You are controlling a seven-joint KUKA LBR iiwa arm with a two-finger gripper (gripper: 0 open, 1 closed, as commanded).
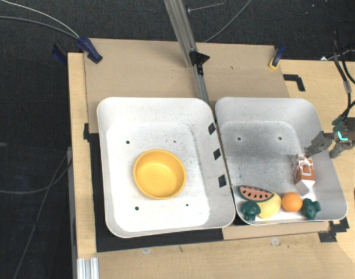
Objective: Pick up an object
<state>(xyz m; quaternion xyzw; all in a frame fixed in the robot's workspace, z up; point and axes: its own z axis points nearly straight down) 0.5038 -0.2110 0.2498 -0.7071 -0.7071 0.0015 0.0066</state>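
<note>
Two white bins sit side by side on the bench, and I take the orange (291,202) as my landmark, down near the front edge of the right bin (265,127). Just left of the orange lies a lemon (270,206), touching it or very nearly. Further left of the orange, past the lemon, a green piece (251,210) sits in the bin's front corner, and a watermelon slice (256,193) lies just behind the lemon. Right of the orange, close beside it, is a dark green lump (310,208). Behind the orange and slightly right stands a small brown and white carton (304,172), near the bin's right wall. My gripper (332,143) hovers behind and to the right of the orange, beyond the carton, over the bin's right rim. My jaws: I cannot tell from here whether they are wide or narrow, the shape is too small and dark. Nothing is visibly between them. Far left of the orange, in the left bin (160,112), a yellow bowl (159,173) sits upright near the middle.
</note>
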